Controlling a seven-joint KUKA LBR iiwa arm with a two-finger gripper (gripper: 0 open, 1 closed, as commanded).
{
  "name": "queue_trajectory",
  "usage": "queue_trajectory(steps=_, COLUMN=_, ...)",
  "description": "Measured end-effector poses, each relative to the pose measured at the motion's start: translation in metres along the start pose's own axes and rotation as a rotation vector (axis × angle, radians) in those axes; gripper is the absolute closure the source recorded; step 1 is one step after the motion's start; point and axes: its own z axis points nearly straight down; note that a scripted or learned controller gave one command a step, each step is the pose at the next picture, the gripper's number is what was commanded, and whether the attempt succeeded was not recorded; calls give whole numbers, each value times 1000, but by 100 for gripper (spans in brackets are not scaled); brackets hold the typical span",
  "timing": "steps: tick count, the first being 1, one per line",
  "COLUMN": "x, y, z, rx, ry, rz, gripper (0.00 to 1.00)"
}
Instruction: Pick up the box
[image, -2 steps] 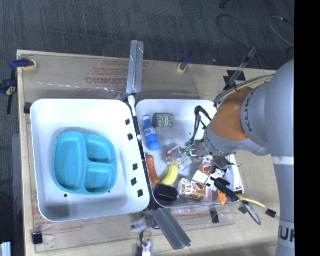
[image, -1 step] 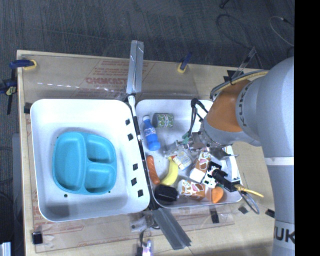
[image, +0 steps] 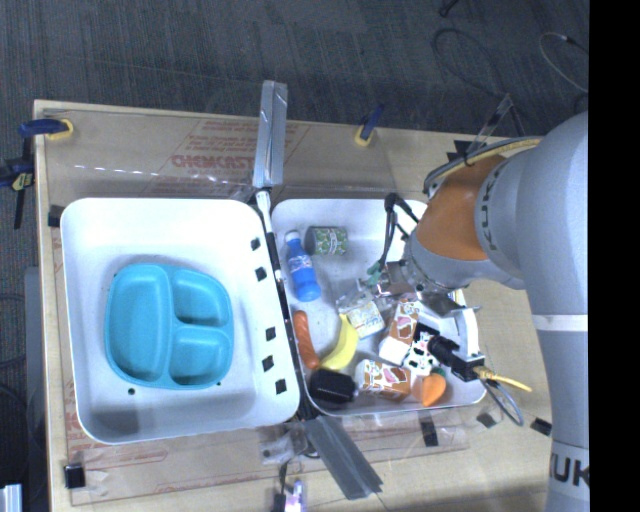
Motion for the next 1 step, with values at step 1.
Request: queue_trajectory(steps=1, x=62, y=23, z=-79, rx=1, ry=0, rz=98, gripper=100)
